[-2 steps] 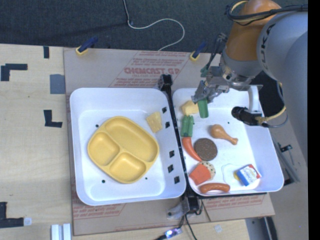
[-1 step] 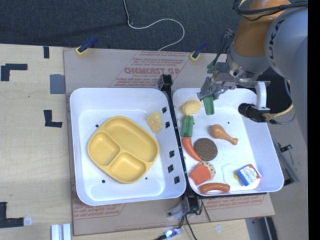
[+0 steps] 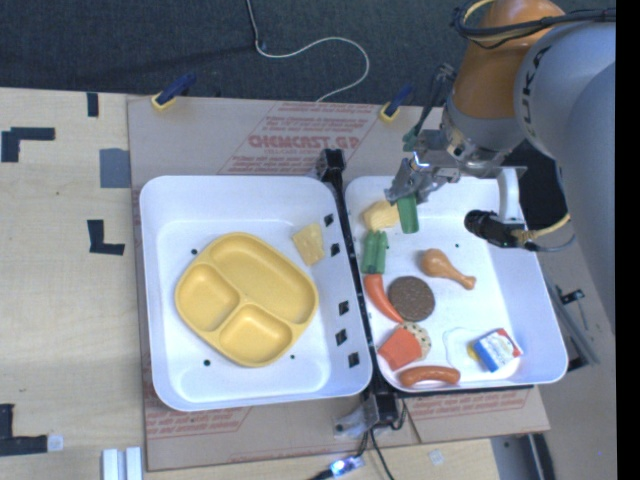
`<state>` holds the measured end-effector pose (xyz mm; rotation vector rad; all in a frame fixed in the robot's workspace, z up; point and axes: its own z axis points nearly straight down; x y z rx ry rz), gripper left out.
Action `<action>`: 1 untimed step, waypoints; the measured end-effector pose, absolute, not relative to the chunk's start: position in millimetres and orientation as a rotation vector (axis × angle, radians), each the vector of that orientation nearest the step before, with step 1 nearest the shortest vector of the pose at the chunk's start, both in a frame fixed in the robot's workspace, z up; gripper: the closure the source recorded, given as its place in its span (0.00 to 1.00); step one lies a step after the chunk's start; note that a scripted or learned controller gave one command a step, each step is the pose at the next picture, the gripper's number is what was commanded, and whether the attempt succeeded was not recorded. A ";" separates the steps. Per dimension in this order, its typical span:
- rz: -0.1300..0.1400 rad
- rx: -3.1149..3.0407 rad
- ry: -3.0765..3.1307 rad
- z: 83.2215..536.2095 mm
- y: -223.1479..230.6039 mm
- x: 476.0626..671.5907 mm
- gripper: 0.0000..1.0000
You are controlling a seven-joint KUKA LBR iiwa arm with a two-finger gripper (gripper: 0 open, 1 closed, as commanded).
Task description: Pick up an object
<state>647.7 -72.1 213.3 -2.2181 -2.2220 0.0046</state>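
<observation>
One green block (image 3: 408,214) betw gripper (image 3: 412,190) fingers, top hidden.

Open floor in right bin (image 3: 520,298) beside drumstick (image 3: 446,266); toys crowded along the divider (image 3: 348,258).

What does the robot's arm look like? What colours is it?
The arm is big, round and smooth, mostly light grey, with a shiny orange band like a collar above the wrist. Thin black cables loop around that orange part. At its end sits a small gripper of grey metal parts, and a black piece sticks out beside it.
</observation>
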 end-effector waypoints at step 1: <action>0.003 -2.220 -2.221 216.7 -70.2 638.6 1.00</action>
